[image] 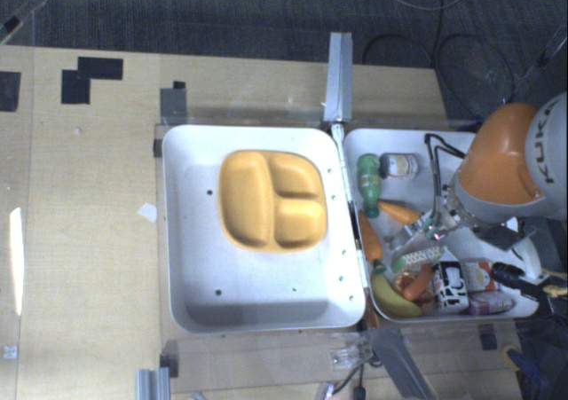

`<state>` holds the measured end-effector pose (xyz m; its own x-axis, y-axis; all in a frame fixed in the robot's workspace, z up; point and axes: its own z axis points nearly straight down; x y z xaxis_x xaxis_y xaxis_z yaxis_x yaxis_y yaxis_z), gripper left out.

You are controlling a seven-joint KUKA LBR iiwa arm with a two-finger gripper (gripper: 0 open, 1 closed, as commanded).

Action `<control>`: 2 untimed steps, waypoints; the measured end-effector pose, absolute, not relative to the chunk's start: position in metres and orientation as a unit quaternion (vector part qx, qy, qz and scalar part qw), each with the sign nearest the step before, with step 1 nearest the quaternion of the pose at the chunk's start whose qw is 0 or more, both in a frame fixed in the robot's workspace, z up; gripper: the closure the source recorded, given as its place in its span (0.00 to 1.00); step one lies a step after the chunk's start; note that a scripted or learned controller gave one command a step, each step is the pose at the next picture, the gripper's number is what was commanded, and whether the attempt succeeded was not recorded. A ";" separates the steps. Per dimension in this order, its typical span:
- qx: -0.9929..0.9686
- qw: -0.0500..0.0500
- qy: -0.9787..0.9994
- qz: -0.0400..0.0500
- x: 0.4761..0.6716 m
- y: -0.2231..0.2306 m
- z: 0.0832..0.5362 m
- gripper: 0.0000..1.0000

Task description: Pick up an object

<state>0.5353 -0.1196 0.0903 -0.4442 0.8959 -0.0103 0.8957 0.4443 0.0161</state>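
Observation:
The right bin [404,138] holds a jumble of small objects: a green bottle [368,175], a small jar [399,165], an orange carrot [398,210], a yellow banana [393,297] and a white box with black print [452,286]. My gripper [417,243] hangs low over the middle of this pile, just below the carrot and above the banana. The grey arm with its orange band [497,168] reaches in from the right. I see nothing clearly held between the fingers.
The left bin [191,239] holds a yellow three-compartment tray [271,199] near its middle. A metal divider post [338,79] stands between the bins at the back. Black cables [444,159] run along the arm.

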 end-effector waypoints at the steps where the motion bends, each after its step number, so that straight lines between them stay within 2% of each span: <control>1: 0.526 0.010 0.850 0.006 0.537 -0.118 0.102 1.00; 2: 0.573 0.004 0.820 0.002 0.537 -0.076 0.264 1.00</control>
